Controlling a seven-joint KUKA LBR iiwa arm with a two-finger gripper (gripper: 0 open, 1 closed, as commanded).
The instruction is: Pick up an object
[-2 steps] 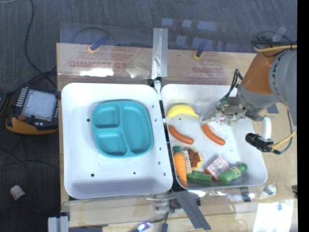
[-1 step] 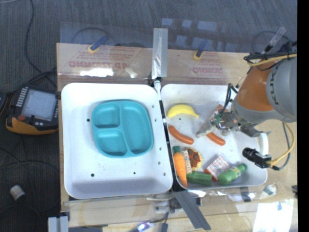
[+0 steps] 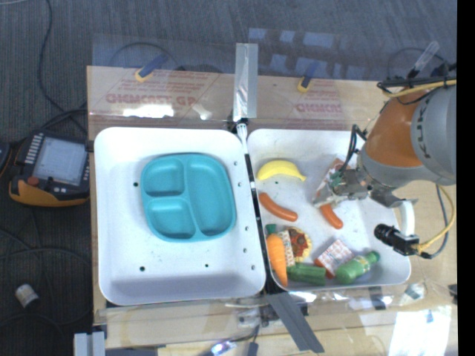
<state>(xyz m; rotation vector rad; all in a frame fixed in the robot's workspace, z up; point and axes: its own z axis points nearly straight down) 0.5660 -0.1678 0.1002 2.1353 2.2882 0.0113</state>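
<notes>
Crowding the pincer (image 3: 332,191), state unclear: short sausage (image 3: 332,216), banana (image 3: 280,171), long sausage (image 3: 278,209).

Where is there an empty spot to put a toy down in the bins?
In the left bin, bare white floor rings the blue divided plate, widest along the near edge. In the right bin, a patch lies open between the banana and the gripper. Its near edge is crowded: carrot, green bottle, packets.

Dark grey carpet floor (image 3: 148,13), black cables (image 3: 33,6) on it, teach pendant (image 3: 48,169) left of wooden surface (image 3: 185,91).
</notes>
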